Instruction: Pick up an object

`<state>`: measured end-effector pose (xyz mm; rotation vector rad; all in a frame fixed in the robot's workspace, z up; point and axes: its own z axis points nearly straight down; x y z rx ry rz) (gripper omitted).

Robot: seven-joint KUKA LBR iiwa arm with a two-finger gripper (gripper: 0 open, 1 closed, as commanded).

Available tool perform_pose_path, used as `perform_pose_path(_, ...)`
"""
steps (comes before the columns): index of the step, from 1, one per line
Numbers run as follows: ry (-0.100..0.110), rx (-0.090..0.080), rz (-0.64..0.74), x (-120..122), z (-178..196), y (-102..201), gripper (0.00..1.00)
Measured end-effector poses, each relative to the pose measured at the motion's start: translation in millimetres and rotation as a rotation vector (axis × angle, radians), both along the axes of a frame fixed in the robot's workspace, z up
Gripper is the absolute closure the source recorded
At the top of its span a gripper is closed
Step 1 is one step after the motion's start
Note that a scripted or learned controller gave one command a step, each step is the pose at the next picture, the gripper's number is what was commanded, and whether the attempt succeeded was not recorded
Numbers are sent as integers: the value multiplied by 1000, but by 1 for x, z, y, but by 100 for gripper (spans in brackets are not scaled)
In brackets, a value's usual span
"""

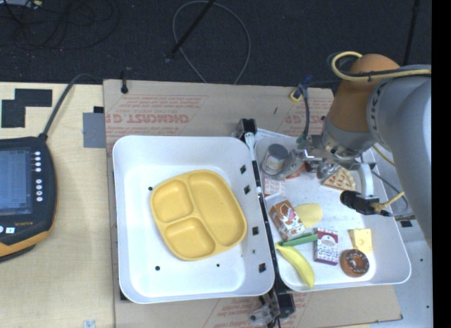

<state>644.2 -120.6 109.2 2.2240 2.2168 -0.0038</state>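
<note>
The arm is reaching in over the right bin (394,277), and the tool (318,159) is hanging low at that bin's far end; whether it is spread or pressed together, I cannot tell. A grey can (275,158) is sitting just to the tool's left, and a pizza slice (342,178) is lying just beside it on the near right. Nearer the camera, a pale potato (309,214), a banana (299,264) and a donut (354,262) are lying well clear of the tool. The yellow tray (197,214) is resting in the left bin (141,263).
</note>
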Motion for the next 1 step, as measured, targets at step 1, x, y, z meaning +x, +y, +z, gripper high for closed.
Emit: perform_pose_path(1, -2, -1, -1, 0, 45, -64, 0)
